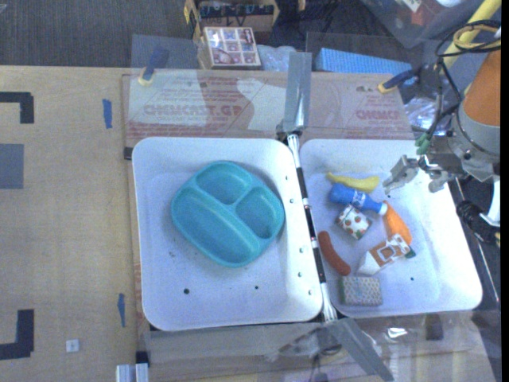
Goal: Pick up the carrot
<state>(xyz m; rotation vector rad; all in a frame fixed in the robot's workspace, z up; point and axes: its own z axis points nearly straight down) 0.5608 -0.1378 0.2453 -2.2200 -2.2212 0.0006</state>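
The carrot (397, 223) is a short orange piece lying in the right bin (445, 285), next to a small carton. My gripper (419, 173) hangs above the bin's upper right part, up and to the right of the carrot. Its two fingers are spread apart with nothing between them.
Around the carrot lie a banana (355, 181), a blue bottle (355, 197), a strawberry-print cube (354, 222), a small orange-and-white carton (389, 252), a red sausage (334, 253) and a speckled sponge (362, 290). The left bin (159, 285) holds a teal divided plate (228, 212).
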